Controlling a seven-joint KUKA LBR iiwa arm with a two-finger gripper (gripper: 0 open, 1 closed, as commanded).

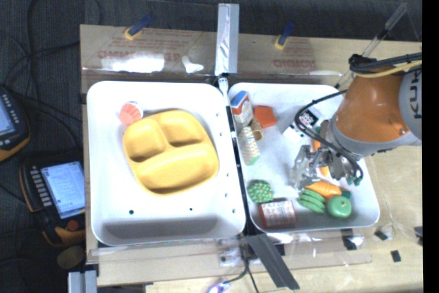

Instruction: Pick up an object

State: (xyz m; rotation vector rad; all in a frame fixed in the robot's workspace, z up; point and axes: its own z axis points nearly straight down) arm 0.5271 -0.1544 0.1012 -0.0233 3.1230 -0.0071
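Observation:
My gripper (310, 171) hangs low in the right bin (288, 96), just above and left of an orange carrot (325, 188). Beside the carrot lie a green pea pod (311, 201) and a green apple-like fruit (339, 206). A red can (276, 214) and a green bumpy berry (259, 190) sit at the bin's front. Along the bin's left wall stand a milk carton (239, 105), a clear bottle (247, 143) and an orange block (265, 116). The orange wrist band (370, 110) hides the bin's right side.
The left bin (103, 147) holds a yellow divided plate (170, 149) and a small pink-and-white object (130, 111) at its back left. Cables and a handheld pendant lie on the floor to the left of the bench.

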